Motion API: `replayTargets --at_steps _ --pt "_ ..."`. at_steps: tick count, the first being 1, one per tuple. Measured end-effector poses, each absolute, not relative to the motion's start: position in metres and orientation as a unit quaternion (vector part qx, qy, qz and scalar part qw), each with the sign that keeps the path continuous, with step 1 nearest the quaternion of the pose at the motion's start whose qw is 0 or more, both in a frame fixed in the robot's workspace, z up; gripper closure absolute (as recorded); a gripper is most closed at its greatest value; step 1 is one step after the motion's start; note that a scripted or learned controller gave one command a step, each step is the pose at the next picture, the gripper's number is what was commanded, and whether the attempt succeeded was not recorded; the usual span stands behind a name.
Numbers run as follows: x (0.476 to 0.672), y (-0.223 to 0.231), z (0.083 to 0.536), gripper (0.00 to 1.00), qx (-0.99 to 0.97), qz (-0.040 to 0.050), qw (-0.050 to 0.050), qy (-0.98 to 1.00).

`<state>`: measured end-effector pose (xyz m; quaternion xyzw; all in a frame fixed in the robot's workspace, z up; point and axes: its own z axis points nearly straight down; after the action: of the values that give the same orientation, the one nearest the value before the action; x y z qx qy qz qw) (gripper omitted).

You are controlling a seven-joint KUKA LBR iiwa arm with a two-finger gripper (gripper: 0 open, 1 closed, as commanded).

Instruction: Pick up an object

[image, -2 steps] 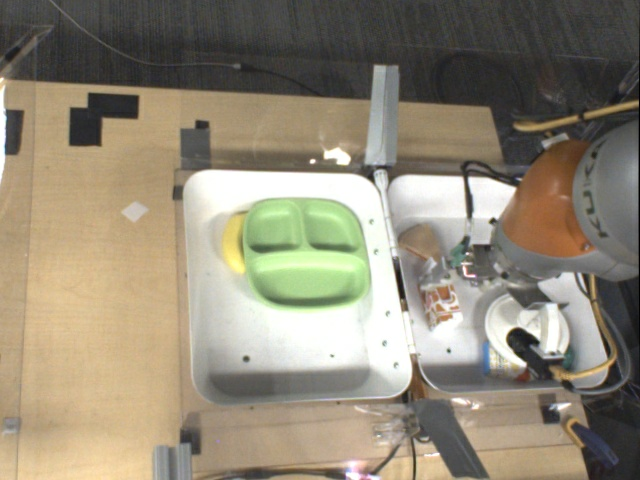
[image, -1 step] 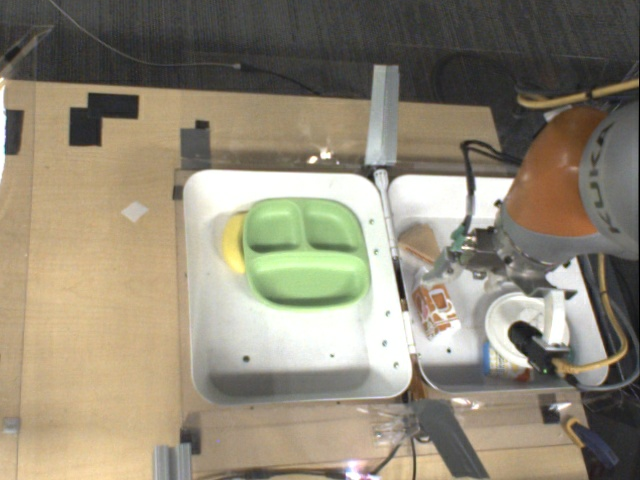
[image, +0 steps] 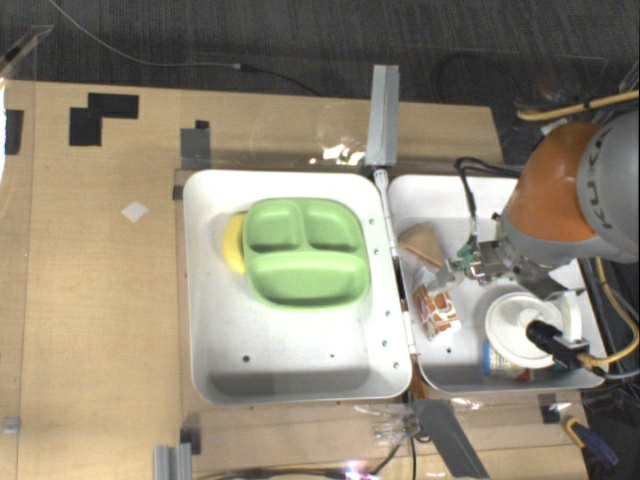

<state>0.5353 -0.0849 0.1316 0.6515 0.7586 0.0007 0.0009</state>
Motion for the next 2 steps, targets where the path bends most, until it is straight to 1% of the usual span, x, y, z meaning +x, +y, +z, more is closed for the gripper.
replayTargets --at_steps 1,2 --pt "0.489 -0.08 0.188 0.0 0.708 0.0014 0.001 0.706" --pt "0.497 -0.083 0.15 0.0 0.676 0.0006 0.0 0.737"
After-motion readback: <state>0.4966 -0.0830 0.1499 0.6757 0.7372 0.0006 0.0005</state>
